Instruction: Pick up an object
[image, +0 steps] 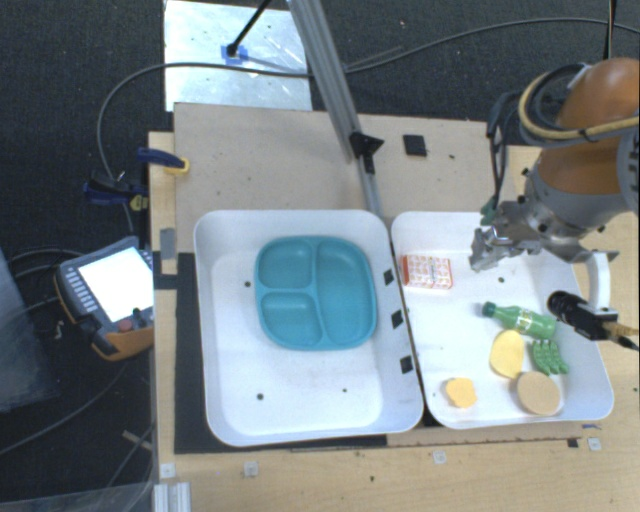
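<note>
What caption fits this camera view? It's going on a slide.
Gripper poised over the right bin of toy food, near the red-and-white packet; teal divided plate in the left bin.

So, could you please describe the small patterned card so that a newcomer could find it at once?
Look in the right-hand white bin, near its upper left corner beside the divider between the bins. The small card lies flat there, apart from the food items; it alone is rectangular, white with orange-red print.

two bins (215, 330), one plate (315, 292), one bottle (520, 318).
</note>
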